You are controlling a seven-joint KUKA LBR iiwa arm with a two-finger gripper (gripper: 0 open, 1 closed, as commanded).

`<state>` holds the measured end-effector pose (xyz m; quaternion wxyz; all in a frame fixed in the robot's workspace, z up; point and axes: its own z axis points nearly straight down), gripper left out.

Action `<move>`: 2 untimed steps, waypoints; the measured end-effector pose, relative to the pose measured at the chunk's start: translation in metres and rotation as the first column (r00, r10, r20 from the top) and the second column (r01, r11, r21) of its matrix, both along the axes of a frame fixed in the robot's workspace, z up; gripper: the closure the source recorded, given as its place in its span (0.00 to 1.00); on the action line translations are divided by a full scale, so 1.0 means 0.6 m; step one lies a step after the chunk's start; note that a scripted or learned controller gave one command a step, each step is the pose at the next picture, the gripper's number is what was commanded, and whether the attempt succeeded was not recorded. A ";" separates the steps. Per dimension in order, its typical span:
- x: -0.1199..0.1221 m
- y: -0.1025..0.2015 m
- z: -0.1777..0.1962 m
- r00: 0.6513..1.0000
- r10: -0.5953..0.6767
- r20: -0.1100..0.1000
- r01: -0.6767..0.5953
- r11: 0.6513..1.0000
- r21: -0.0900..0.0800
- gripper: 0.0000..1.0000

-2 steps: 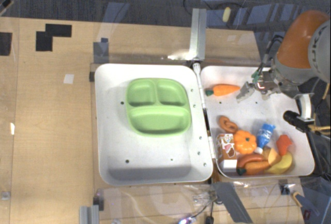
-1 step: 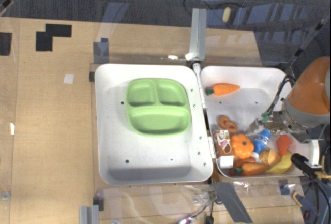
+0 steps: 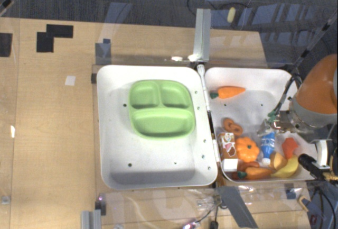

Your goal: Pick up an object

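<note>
Two white bins sit side by side on the bench, their inner rims touching along a seam. The left bin (image 3: 111, 133) holds a green divided plate (image 3: 160, 108), set toward its 1 o'clock part; bare white floor runs around the plate, widest toward 6 and 9 o'clock.

The right bin (image 3: 253, 75) is more crowded. A toy carrot (image 3: 228, 92) lies alone near the 11 o'clock corner, with open floor between it and the rest. The other toys bunch along the 6 o'clock rim — a pretzel (image 3: 232, 127), a small carton (image 3: 227, 144), a little pumpkin (image 3: 247, 149), a blue and white bottle (image 3: 268, 145), a red piece (image 3: 290, 147), a banana (image 3: 288, 168) and an orange piece (image 3: 257, 172) lying against the near wall. These lie touching or just beside one another, with little room between them.

The arm (image 3: 318, 94) reaches in from 3 o'clock, its orange band over the bin's right rim. The gripper (image 3: 277, 125) hangs just above the bottle and red piece — whether its grip is loose or closed, I cannot tell, and nothing can be made out in its grasp.
</note>
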<state>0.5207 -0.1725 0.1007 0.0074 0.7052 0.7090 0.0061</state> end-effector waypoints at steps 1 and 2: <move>0.015 0.083 0.193 1.000 -0.008 -0.012 0.008 1.000 0.001 1.00; -0.018 0.084 0.125 1.000 0.005 -0.015 -0.005 1.000 0.001 1.00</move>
